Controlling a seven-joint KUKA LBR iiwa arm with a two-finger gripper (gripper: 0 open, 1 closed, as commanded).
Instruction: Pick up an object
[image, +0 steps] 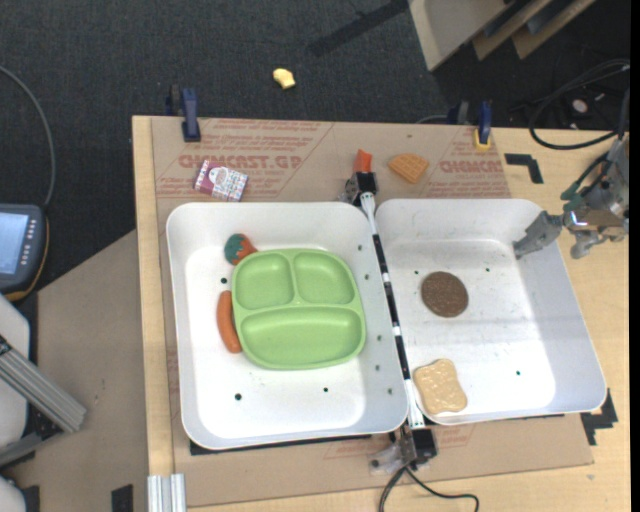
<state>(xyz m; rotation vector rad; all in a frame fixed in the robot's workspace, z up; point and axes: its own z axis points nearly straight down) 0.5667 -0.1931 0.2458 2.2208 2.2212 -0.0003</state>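
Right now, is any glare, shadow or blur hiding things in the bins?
Camera view: lighting even and soft, no strong glare on the right bin; brown disc and green plate sharp; only faint shadows; gripper at the frame's right looks slightly blurred.

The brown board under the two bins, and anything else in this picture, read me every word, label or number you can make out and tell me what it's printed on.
"CHEMCAST GP": red print on the brown board, above the left bin; the last letters are faint.
"CHEMCAST": red print again above the right bin, fainter, a best reading.
Small pink and white packet on the board: printing too small to read.
Screen of the device at the left edge: too blurred to read.
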